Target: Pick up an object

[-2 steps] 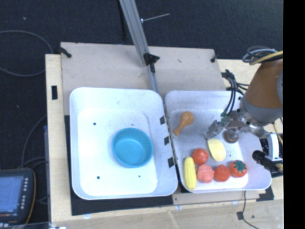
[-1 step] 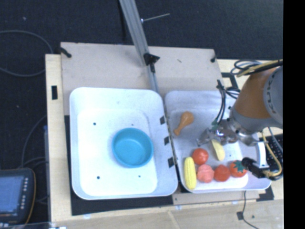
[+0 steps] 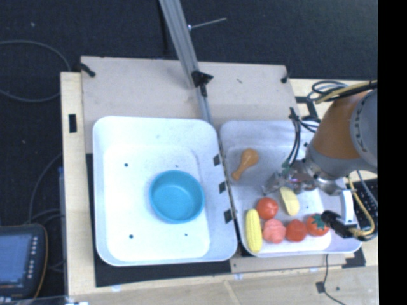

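Gripper (image 3: 282, 182) is low in the right bin (image 3: 254, 135); finger state unreadable at this angle, can't tell if open or closed, and nothing is visibly between them.

Nearest candidate: small pale yellow piece (image 3: 290, 202), just at 5 o'clock of the tip, close enough that it looks like the target, though contact isn't clear. Red tomato (image 3: 268, 207) sits at 7 o'clock, drumstick (image 3: 245, 162) at 10 o'clock, apart from the cluster. Corn (image 3: 253, 229), pink piece (image 3: 274, 231) and two more red ones (image 3: 306, 228) are packed along the bin's 6 o'clock wall, so tight access there.

Left bin (image 3: 114, 138) holds a blue bowl (image 3: 177, 197), well apart at 9 o'clock.
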